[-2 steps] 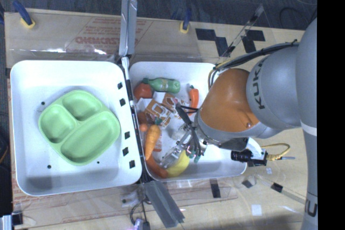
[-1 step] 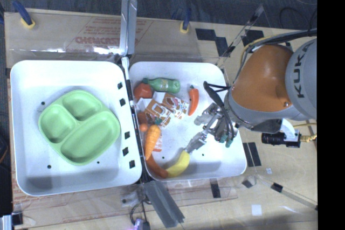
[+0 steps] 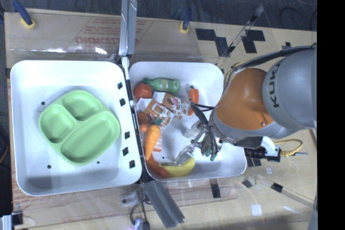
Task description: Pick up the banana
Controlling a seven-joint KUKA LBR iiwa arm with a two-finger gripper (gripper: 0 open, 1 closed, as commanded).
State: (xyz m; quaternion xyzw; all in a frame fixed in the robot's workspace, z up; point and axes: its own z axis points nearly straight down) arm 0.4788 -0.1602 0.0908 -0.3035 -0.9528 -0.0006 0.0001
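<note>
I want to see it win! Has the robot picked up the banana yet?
Not yet. Done: the hand has reached the right bin, low beside the banana. Now: it hangs just above it. Left: grabbing and lifting, since the banana lies on the bin floor by the carrot.

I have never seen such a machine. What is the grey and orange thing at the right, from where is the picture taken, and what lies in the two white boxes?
It is a robot arm, seen by one camera fixed above the bench. Its gripper reaches into the right bin and hangs just over the banana at the near wall. I cannot tell whether it holds anything. That bin also contains a carrot, a green bottle and a printed packet. The left bin holds a green divided plate.
</note>
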